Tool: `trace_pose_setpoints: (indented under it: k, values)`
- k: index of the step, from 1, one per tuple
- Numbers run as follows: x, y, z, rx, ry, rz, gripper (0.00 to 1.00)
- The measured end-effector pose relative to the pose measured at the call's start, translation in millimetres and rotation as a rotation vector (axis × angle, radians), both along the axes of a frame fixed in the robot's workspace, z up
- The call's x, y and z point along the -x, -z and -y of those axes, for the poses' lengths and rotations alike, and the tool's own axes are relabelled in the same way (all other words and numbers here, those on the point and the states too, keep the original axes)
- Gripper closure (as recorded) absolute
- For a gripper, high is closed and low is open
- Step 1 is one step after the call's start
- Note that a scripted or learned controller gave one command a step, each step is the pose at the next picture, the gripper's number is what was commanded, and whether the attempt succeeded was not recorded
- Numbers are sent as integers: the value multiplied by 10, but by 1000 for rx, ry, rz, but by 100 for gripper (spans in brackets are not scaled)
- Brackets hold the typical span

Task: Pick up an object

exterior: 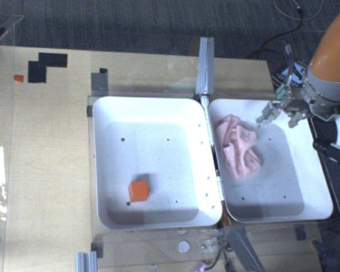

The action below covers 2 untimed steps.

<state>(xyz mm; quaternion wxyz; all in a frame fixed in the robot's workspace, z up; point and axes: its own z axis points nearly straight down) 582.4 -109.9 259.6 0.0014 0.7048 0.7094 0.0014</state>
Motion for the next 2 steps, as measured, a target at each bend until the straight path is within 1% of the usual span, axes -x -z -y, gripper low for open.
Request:
trace_pose_setpoints:
  k: [1, 2]
  values:
    - [-387, 1604, 63, 2, -159, 10, 0]
    - [-486, 1655, 307, 8, -498, 17, 0]
